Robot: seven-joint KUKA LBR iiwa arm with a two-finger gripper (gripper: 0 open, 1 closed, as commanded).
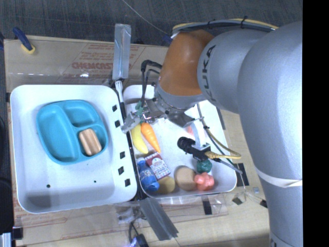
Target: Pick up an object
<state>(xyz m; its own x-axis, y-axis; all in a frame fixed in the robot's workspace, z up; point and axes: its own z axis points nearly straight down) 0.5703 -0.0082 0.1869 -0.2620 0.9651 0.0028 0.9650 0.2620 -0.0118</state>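
Observation:
The right white bin (168,130) holds a yellow banana (138,141) and an orange carrot (149,133) lying side by side near its left wall. My gripper (138,116) hangs low over the upper ends of these two, hard against the divider between the bins. Nothing shows between its fingers. The grey arm with its orange band (182,66) covers the bin's far end. Along the near wall lie a blue packet (146,175), a small red and white box (159,165), a tan round thing (184,178), a pink toy (205,181) and a teal piece (204,166).
The left white bin (23,153) carries a blue divided plate (57,130) with a brown roll (90,142) in its right compartment. A grey metal bar (121,50) stands upright at the far end of the divider. Cardboard (61,55) lies behind the bins.

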